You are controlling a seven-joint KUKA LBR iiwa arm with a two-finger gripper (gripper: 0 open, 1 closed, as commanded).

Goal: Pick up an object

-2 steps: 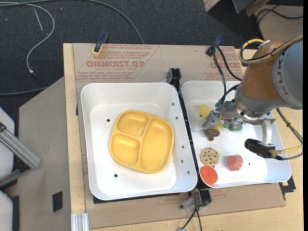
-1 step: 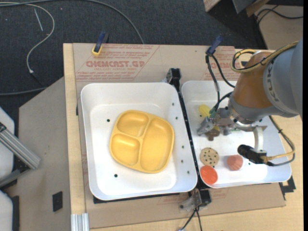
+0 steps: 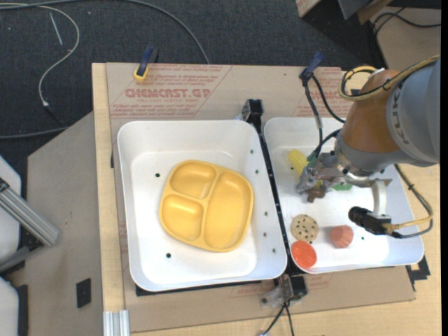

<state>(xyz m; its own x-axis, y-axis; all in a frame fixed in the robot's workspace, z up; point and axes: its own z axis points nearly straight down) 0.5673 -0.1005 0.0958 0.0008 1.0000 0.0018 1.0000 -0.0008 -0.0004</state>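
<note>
Fingers' state cannot be told; gripper (image 3: pixel 313 185) is set low in right bin (image 3: pixel 399 254).
Cookie (image 3: pixel 304 226), pink piece (image 3: pixel 341 236) lie below it, apart; open floor near front rim.

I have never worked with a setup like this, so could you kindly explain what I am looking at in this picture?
This is one camera fixed above a bench, looking down at a slant. The grey and orange machine on the right is a robot arm whose job is to pick something up. Its gripper is low inside the right bin; I cannot tell whether it holds anything. That bin contains small toy foods: a yellow piece, a round cookie, an orange disc and a pinkish piece. The left bin holds a yellow divided plate.
</note>
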